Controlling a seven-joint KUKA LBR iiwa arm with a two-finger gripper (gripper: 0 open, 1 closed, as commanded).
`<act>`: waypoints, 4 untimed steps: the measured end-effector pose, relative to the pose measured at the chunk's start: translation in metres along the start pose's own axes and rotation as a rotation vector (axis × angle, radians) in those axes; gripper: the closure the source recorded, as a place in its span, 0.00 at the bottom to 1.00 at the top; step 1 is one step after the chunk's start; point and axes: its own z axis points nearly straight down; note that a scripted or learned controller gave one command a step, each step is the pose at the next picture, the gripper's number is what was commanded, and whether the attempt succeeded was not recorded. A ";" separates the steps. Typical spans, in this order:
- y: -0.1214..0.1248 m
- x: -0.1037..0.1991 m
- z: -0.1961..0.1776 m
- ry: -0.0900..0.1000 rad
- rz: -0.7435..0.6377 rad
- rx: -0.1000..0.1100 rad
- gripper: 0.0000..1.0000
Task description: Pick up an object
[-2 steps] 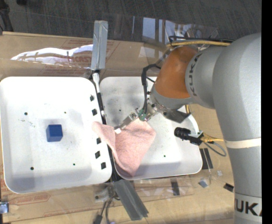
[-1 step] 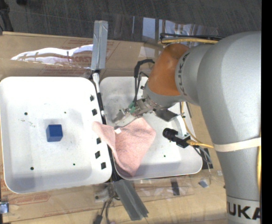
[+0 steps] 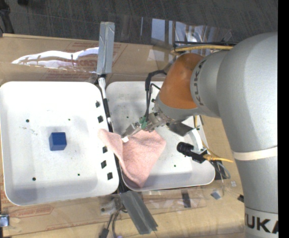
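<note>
A pink cloth lies in the right bin, with its left corner draped over the wall between the two bins. My gripper is low over the right bin, its tip at the cloth's upper edge. The grey arm with its orange band reaches in from the right and hides much of that bin. Whether the cloth is gripped is not visible from here. A small blue cube sits alone on the floor of the left bin, far from the gripper.
A black cable connector with a yellow wire hangs over the right bin's near right part. Grey tape strips run along the divider between the bins. Both bins rest on brown cardboard.
</note>
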 end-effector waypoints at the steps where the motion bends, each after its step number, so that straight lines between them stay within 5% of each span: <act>1: -0.066 0.029 0.000 -0.001 -0.027 -0.002 0.00; 2: -0.041 0.024 -0.001 -0.002 -0.067 -0.003 0.00; 3: -0.041 0.024 -0.010 -0.002 -0.072 -0.002 1.00; 4: -0.061 -0.004 -0.063 -0.006 -0.508 -0.004 1.00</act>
